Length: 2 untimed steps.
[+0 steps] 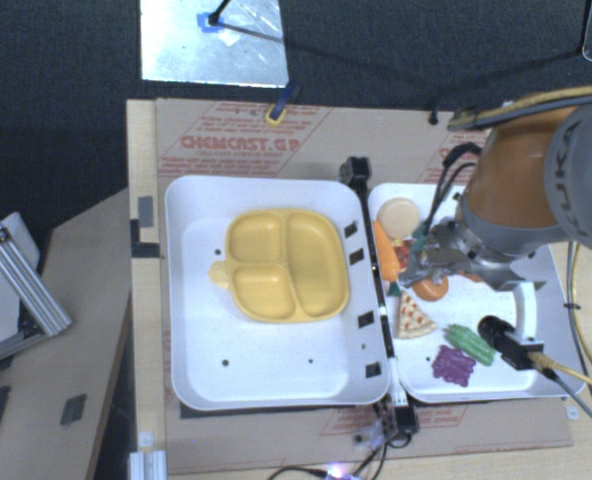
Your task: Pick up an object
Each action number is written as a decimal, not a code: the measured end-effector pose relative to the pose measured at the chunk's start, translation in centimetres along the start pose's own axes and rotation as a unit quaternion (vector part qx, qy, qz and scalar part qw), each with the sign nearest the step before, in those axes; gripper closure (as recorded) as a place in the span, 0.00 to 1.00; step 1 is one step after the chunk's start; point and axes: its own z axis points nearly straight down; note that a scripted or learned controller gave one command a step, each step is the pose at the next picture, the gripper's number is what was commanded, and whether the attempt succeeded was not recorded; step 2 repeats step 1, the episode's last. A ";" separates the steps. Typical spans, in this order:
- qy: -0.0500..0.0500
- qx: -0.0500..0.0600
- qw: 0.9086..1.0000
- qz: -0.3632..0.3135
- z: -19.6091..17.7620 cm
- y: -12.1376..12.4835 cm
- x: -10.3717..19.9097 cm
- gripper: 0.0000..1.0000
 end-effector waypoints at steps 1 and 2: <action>0.000 -0.001 1.000 -0.001 -2.1 0.4 0.2 1.00; 0.000 -0.001 1.000 -0.001 -2.1 0.4 0.2 1.00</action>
